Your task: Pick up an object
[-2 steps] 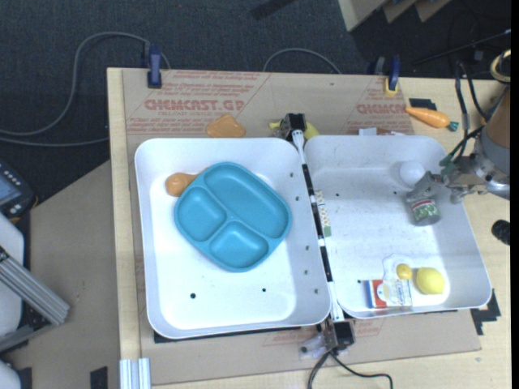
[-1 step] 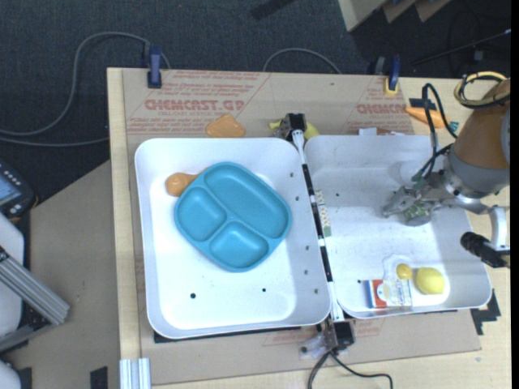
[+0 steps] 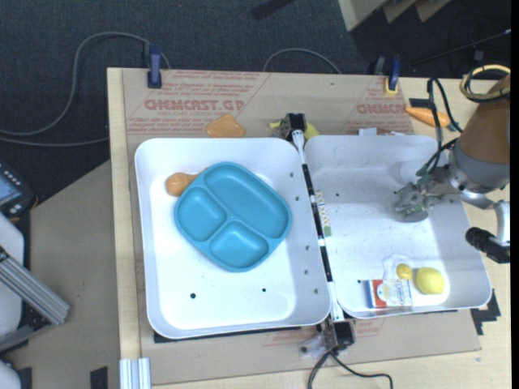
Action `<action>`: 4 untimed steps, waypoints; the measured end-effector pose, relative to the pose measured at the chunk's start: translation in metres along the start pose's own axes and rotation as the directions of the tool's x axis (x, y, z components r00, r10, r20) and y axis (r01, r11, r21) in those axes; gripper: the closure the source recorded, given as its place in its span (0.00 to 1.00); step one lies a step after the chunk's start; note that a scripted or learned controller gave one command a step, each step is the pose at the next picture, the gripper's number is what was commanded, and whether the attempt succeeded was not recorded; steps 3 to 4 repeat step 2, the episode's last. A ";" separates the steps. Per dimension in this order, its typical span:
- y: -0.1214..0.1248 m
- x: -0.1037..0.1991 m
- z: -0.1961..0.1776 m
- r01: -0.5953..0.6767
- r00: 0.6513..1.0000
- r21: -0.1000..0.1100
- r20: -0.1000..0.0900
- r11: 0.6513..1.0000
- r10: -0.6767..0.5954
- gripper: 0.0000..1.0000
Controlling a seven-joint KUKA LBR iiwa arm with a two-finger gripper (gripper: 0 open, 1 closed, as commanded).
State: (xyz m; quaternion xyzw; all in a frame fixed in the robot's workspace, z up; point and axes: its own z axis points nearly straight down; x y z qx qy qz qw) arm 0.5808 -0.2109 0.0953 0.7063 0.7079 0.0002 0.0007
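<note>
My gripper (image 3: 412, 204) hangs low over the upper right part of the right bin (image 3: 357, 241), close to the bin floor, with the grey and orange arm (image 3: 485, 140) behind it. A yellow ball-like object (image 3: 430, 280) lies near that bin's front right corner. Beside it is a small red, white and blue carton (image 3: 384, 292) with a small yellow piece (image 3: 403, 271) just above it. All of these lie well in front of the gripper. In the left bin (image 3: 235, 306) rests a blue divided plate (image 3: 233, 215), with an orange object (image 3: 179, 183) at its upper left edge.
On the bench behind the bins lie an orange piece (image 3: 225, 126), a yellow and black item (image 3: 292, 124) and another orange piece (image 3: 426, 115). A black ridge (image 3: 316, 217) divides the two bins. Cables trail at the back right.
</note>
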 end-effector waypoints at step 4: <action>0.009 0.138 -0.096 0.004 1.000 -0.003 -0.003 1.000 -0.004 1.00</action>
